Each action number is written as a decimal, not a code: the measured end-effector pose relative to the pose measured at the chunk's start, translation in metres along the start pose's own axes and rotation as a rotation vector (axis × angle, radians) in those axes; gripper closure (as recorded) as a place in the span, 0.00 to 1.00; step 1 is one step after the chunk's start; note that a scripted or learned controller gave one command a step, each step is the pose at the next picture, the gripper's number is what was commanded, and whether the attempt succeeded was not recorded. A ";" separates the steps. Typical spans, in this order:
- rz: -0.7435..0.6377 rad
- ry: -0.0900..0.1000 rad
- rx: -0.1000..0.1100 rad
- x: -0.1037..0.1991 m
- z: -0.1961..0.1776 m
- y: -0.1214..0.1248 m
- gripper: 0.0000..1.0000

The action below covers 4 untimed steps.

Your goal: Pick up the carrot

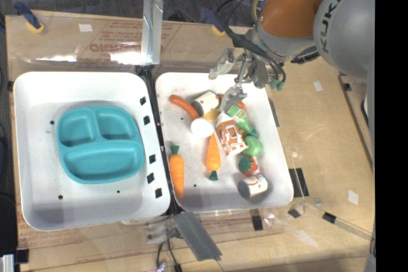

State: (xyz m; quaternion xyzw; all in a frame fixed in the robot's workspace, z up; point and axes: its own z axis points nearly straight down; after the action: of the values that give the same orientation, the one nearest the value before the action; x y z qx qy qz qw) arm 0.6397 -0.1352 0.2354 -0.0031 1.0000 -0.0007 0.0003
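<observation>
My two-finger gripper (234,87) hangs over the right shallow white bin's (275,137) twelve o'clock rim, fingers parted, holding nothing. Two orange plastic carrots: one (176,174) against its seven o'clock wall, another (213,153) mid-bin among crowded toy foods. The left white bin (25,137) holds a teal divided plate (99,143).

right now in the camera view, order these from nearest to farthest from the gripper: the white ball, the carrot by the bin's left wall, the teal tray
Measured from the gripper, at the right bin's upper edge:
1. White ball, in the right bin's middle, just below and left of the gripper.
2. Carrot, along the right bin's left wall, lower down.
3. Teal tray, in the left bin.
</observation>
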 end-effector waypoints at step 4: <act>-0.152 -0.006 0.000 0.070 0.041 0.051 1.00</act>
State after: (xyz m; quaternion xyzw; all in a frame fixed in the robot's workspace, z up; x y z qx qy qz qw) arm 0.5696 -0.0847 0.1942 -0.0789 0.9969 -0.0005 0.0031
